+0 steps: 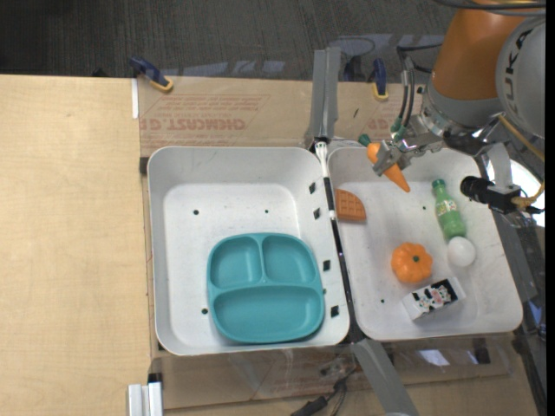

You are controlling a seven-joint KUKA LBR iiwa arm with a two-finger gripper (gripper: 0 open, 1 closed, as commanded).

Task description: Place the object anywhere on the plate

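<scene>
Chunky grey arm (520, 42) with a fat orange band (473, 37), black lettering on the side, maybe a yellow cable on top.

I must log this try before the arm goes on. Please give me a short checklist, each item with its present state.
1. Carrot between the gripper's jaws: ok, it hangs over the right bin.
2. Carrot clear of the bin floor: cannot tell.
3. Teal plate lying flat in the left bin: ok.
4. Plate compartments free: ok.
5. Waffle, near the divider, beneath the way across: cannot tell.
</scene>
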